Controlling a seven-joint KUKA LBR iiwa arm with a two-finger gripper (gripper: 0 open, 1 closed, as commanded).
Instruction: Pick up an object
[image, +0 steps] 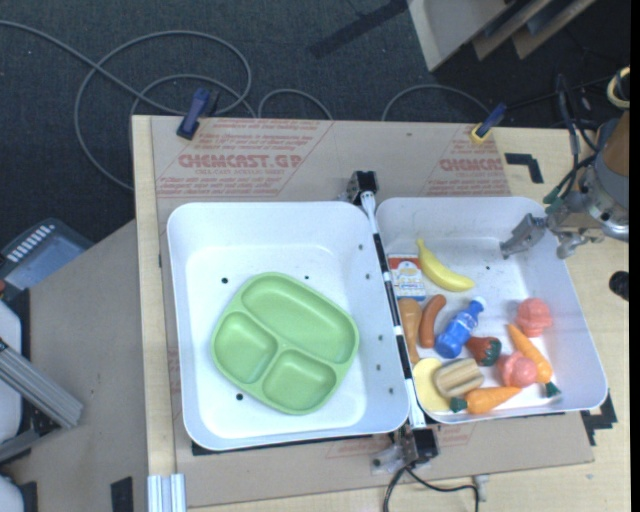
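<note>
On the brown table (300, 150), the right bin (470, 215) holds a banana (443, 268), light, stiff, slick, best pinched mid-body; beyond the bin's far-right rim hangs the hand (545, 238), fingers spread, empty

Bright, even overhead light; soft shadows, slightly grainy, mild blur throughout.

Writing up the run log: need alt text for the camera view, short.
A gripper hovers over the right bin's far edge, holding nothing; toy food fills that bin, including a banana. The left bin holds a green divided plate.
</note>
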